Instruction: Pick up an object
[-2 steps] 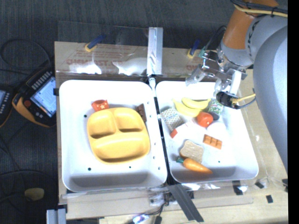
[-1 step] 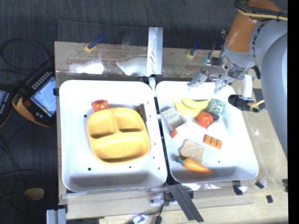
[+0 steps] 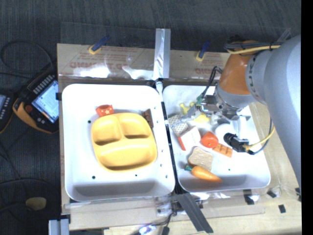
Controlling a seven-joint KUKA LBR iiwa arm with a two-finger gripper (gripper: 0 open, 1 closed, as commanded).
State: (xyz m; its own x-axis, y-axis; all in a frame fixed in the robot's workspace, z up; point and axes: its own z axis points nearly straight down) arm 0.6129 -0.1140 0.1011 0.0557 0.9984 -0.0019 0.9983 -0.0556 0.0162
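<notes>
Camera view: left bin (image 3: 73, 146) holds a yellow divided plate (image 3: 124, 140), with a red item (image 3: 104, 110) at its far-left edge. Right bin (image 3: 254, 173) holds tomato (image 3: 210, 140), bread slice (image 3: 200, 157), carrot (image 3: 205, 173) and small clutter. Gripper (image 3: 213, 105) is low over the right bin's far side; grip state: cannot tell.
</notes>
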